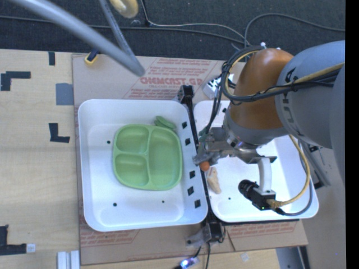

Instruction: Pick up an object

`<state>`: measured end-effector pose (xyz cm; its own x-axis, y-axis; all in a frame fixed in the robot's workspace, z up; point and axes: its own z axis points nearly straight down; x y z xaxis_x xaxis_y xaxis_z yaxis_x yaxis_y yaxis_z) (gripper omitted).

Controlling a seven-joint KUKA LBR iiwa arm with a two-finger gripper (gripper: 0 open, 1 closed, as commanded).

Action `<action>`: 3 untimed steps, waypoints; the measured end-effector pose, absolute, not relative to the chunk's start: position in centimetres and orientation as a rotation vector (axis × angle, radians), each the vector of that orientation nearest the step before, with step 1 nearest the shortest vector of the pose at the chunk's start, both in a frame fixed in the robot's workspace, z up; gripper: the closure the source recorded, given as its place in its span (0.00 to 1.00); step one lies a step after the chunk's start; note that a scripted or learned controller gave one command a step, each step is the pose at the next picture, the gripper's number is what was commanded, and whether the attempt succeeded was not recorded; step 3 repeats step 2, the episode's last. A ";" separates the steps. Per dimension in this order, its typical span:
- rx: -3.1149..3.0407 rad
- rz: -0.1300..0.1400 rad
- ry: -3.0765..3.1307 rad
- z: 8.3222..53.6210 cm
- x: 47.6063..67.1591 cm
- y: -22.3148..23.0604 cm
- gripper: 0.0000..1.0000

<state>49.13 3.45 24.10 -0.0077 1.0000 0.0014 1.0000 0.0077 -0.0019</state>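
My gripper (206, 153) hangs low over the left side of the right bin (291, 209), close to the wall between the two bins. A small orange object (205, 165) sits right under its tip, and I cannot see whether it is gripped. Just below that, a beige lumpy object (213, 180) lies on the bin floor. A light green divided plate (148, 156) rests in the middle of the left bin (95, 206). A small darker green piece (164, 122) lies at the plate's upper right rim. The arm's bulk hides most of the right bin.
The grey and orange arm (263, 94) covers the upper part of the right bin. Black clips (189, 175) line the divider between the bins. Cardboard (168, 74) lies under both bins, with cables behind.
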 end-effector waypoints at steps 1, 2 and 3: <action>-2.213 0.003 -2.227 23.8 48.3 8.3 1.00; -2.217 0.007 -2.223 21.7 49.0 10.2 1.00; -2.217 0.007 -2.223 21.7 49.0 10.2 1.00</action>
